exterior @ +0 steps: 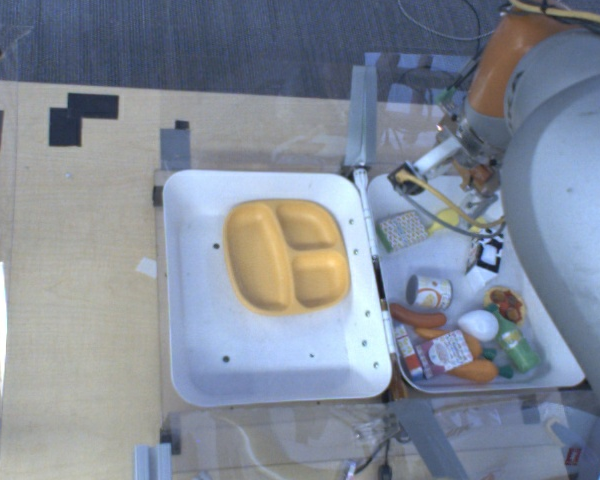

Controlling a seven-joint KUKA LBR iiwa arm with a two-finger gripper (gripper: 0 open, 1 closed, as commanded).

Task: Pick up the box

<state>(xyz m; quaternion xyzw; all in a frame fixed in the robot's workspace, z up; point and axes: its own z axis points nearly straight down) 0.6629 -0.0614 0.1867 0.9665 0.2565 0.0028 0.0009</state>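
Note:
A small greenish patterned box (402, 230) lies flat in the upper left part of the right bin (555, 373), close to the divider between the bins. My gripper (478, 190) hangs over the top of the right bin, up and to the right of the box and apart from it. The grey arm (565, 198) with its orange band (505, 53) covers the bin's right side.
The left bin (195, 368) holds a yellow divided plate (285, 255). In the right bin's lower half lie a small can (430, 291), a sausage (418, 316), a white egg (477, 325), a red packet (442, 352), a carrot (475, 372) and a green bottle (518, 351).

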